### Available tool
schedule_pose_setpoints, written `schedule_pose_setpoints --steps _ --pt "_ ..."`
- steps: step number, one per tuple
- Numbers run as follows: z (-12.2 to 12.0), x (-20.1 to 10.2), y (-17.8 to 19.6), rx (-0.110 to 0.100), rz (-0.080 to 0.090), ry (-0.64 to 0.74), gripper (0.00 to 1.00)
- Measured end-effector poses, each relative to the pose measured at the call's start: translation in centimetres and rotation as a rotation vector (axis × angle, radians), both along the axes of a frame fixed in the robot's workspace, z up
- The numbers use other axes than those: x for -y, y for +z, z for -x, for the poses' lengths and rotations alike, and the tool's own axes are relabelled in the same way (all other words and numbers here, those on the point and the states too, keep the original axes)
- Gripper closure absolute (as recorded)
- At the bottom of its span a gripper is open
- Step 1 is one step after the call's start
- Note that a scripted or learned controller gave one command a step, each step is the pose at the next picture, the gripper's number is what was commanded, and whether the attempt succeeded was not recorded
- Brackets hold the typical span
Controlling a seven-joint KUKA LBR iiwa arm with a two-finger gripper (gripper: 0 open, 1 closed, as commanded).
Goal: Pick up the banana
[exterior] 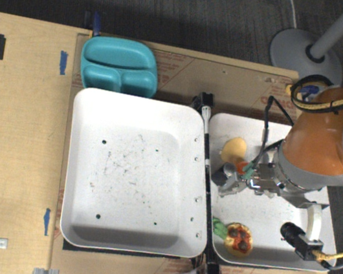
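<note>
A pale yellow, rounded thing, most likely the banana, lies near the back left of the right bin. My gripper reaches in from the right and hangs low over the bin's left side, just in front of the yellow thing and very close to it. I see nothing clearly held. The arm's orange band and grey wrist hide the bin's back right part.
A small yellow and red toy with green leaves lies at the right bin's front left. The large left bin stands beside it, with a teal divided tray behind it. A black clamp sits between the bins.
</note>
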State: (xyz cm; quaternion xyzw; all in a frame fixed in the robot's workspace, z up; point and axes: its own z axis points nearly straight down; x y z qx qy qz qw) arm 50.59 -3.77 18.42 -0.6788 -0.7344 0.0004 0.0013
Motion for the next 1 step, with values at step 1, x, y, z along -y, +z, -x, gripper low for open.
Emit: schedule_pose_setpoints --steps 1 --pt "2.68 -6.63 0.03 -0.001 -0.001 0.17 0.0"
